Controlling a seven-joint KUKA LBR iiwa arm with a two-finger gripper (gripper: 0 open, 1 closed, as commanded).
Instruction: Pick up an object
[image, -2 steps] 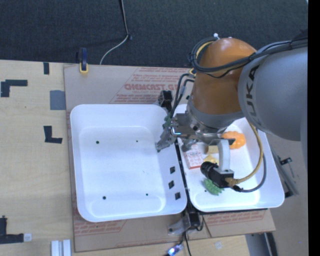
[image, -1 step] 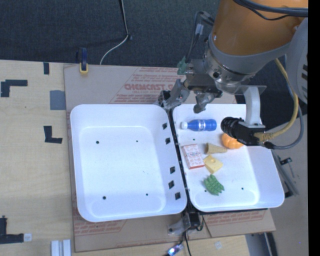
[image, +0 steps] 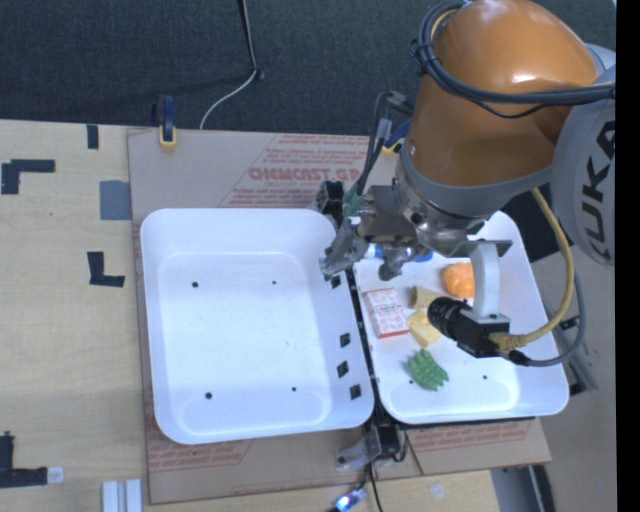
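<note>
End effector: two-finger type, on a grey arm with a large orange band. It is positioned over the seam where the two bins meet, toward the far end. The fingers stand apart, one tip over the inner rim of the left bin and the other just inside the right bin. Nothing is visible between them.

Right bin: shallow, white, partly covered by the arm. Contents, all apart from the fingers:
- Small red-and-white carton, lying flat just below the end effector and close to the inner wall.
- Pale yellow block, just right of the carton. Its exact shape is hard to make out.
- Orange rounded item, beyond the yellow block and partly hidden by robot hardware.
- Green knobbly item, nearest the camera, lying alone on the bin floor.

Left bin: shallow, white, with four small dark dots on the floor.

Black square markers: a row along the strip between the bins.

Cardboard sheet: brown with red printing, lying under both bins.

Worktop: pale wood carrying black tape marks.

Blue-and-yellow clamp: at the far edge of the cardboard.

White cable: near the clamp, against the dark backing.
</note>
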